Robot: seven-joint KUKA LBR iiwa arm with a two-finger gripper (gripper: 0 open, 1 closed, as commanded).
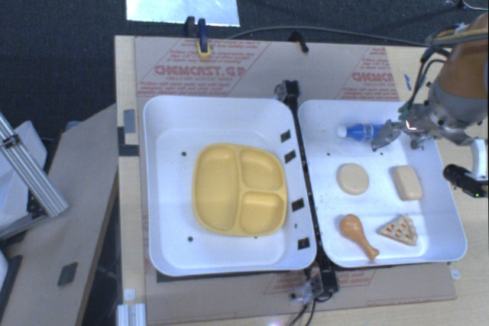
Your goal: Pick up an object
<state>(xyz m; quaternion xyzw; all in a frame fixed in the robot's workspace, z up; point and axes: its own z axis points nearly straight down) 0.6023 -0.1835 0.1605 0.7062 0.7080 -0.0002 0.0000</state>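
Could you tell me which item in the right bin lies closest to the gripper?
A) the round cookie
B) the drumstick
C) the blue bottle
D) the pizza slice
C: the blue bottle lies at the far side of the right bin, just beside the gripper; the others lie nearer the camera.

bench point(130, 187) | two white bins: left bin point(164, 164), right bin point(443, 233)

Arm point(466, 80) cut off at right edge.

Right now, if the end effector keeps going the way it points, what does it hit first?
Likely the blue bottle: the end effector points left along the right bin, right beside it. Depth is unclear, so it may pass above.
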